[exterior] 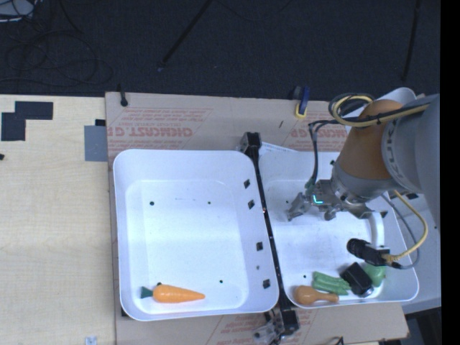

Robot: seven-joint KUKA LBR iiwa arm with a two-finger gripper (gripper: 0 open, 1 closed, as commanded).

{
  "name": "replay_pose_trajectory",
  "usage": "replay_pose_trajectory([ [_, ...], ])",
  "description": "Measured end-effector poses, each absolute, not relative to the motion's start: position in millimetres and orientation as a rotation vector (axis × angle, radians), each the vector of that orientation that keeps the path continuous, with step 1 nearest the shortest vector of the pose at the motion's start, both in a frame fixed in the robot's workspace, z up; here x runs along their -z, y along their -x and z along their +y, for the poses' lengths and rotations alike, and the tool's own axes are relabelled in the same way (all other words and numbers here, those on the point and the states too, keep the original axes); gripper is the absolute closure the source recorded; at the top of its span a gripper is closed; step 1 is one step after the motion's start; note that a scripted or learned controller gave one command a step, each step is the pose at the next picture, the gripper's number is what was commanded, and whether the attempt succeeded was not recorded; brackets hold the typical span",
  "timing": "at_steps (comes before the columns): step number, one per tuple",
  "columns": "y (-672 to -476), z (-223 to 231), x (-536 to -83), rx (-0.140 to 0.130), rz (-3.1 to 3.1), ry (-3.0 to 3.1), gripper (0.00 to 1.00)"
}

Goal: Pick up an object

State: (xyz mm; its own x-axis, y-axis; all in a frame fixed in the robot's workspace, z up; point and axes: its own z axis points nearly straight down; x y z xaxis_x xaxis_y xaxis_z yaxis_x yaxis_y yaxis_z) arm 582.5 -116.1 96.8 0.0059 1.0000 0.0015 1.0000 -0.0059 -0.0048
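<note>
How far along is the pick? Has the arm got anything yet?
Nothing looks picked yet. The gripper is over bare floor in the right bin, with nothing visible between its fingers. The green and black items and the tan piece lie in that bin's near corner; the carrot lies in the left bin. Grasp and lift remain.

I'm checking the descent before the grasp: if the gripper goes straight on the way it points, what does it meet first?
Likely bare floor of the right bin. The gripper points down over the bin's upper part; the toys sit nearer the front edge, though depth is hard to judge.
</note>
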Motion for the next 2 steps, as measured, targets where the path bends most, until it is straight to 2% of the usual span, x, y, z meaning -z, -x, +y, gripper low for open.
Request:
replay_pose_trajectory([
  [1,-646.5,-83.2,-92.6,0.003,-2.227,2.218,0.00],
  [2,-643.5,-84.8,-102.2,-0.004,-2.224,2.215,1.00],
])
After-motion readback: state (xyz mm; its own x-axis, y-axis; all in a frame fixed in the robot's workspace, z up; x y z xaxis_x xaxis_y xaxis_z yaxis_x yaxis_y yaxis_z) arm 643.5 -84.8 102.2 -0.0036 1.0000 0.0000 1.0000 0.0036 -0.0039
